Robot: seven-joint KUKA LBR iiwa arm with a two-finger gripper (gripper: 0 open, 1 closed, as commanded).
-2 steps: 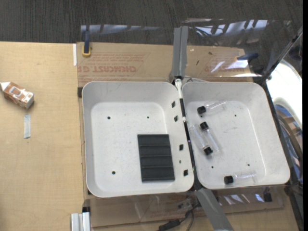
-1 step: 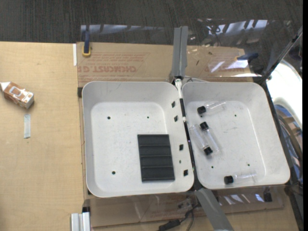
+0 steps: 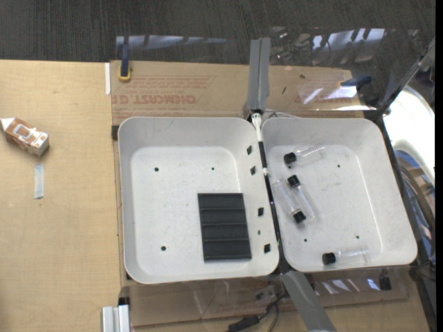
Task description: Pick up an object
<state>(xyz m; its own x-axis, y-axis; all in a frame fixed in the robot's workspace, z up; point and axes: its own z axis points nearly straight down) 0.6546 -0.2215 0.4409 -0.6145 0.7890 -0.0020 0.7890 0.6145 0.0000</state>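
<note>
**Two bins, one black block, four clear tubes**

The left bin [image 3: 128, 185] sits at the middle of the frame and holds a black block [image 3: 225, 227]. The block is rectangular and ribbed crosswise. It lies flat on the bin floor, in the lower right part of that bin, near the lower wall but apart from it.

The right bin [image 3: 387, 185] touches the left one along a shared rim at frame centre. Four clear tubes with black caps lie in it. The top tube [image 3: 306, 155] lies in the bin's upper left, tilted, its cap at the left end. Below it the second tube [image 3: 296, 189] has its cap at the upper end. The third tube [image 3: 302, 209] follows just beside it in nearly the same line, with its cap at the lower end; whether the two touch is hard to tell. The fourth tube [image 3: 346, 256] lies well apart from the others, against the bin's lower wall, its cap at the left end.

Both bins rest on a sheet of cardboard [image 3: 166, 92] with red print along the top. To the left is a wooden bench [image 3: 55, 268]. A small orange and white box [image 3: 26, 137] lies on it at the far left, with a pale grey strip [image 3: 39, 182] just below it.
</note>
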